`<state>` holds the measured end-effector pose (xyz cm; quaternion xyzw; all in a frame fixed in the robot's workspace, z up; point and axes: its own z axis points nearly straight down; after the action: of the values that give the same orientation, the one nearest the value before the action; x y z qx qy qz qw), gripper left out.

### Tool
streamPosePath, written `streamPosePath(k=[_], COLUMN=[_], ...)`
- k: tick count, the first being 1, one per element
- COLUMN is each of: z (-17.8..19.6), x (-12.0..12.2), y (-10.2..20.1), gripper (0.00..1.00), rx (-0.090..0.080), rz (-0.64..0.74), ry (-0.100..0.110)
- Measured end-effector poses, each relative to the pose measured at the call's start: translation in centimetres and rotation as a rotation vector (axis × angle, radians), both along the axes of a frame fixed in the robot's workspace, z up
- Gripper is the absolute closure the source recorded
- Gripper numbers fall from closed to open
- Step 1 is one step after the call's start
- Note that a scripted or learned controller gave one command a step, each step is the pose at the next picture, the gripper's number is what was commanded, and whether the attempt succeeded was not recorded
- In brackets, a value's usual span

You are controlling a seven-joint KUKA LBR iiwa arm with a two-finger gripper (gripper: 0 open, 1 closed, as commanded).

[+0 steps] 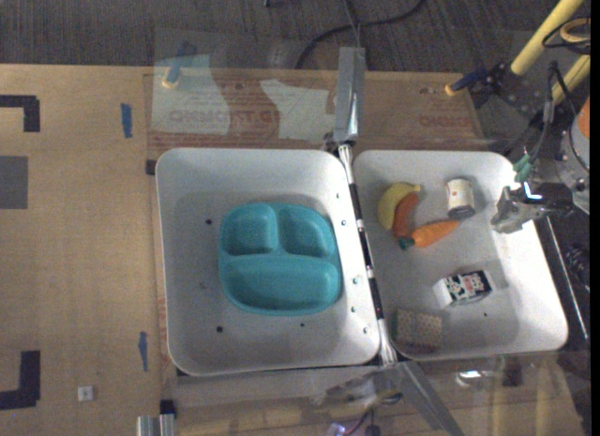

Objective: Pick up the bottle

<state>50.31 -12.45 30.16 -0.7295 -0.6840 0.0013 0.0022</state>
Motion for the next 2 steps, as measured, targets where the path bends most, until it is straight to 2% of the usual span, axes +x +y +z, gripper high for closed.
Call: streamPosePath(k=[1,2], z=[6.53,7.44], x=[-2.37,-2.34], y=[-0.17,-0.18], gripper=[1.00,1.00], rx=[-0.002,-0.003], rz=[-0.063,-0.062], ry=[-0.002,-0.001])
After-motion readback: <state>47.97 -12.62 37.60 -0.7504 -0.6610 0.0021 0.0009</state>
